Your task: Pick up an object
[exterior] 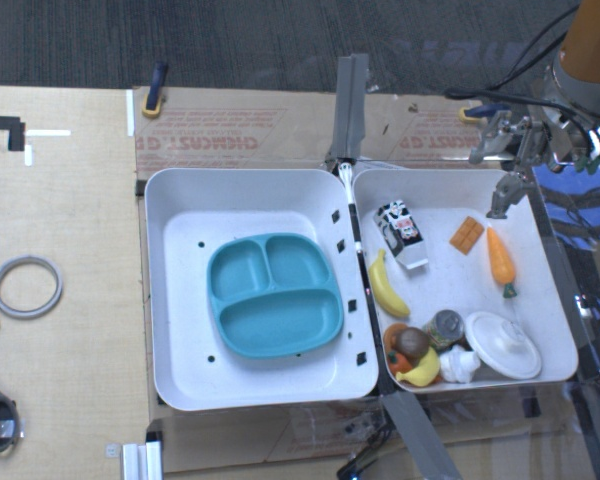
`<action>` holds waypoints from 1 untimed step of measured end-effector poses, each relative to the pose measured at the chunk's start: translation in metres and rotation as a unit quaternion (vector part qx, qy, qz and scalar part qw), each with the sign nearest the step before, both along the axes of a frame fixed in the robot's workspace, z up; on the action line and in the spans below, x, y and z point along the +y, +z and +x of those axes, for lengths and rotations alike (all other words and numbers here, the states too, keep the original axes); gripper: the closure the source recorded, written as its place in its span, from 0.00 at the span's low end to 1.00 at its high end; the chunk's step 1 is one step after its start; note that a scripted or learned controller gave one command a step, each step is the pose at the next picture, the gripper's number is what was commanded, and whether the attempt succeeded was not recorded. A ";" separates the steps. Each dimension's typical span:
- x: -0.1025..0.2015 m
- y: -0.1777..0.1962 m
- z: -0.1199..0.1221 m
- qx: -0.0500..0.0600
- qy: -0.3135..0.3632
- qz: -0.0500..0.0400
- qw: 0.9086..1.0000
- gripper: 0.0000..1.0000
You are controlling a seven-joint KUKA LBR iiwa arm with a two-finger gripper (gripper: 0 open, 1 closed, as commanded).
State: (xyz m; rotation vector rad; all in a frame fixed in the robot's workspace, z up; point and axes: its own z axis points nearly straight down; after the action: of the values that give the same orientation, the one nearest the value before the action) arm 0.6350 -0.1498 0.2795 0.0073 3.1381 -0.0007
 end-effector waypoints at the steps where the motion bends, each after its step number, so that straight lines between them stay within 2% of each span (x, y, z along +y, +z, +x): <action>1: -0.036 -0.133 -0.010 0.000 -0.074 0.000 0.997 0.00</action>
State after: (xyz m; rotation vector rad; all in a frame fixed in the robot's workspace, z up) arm 0.6248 -0.1861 0.1461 0.2385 3.1299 -0.0009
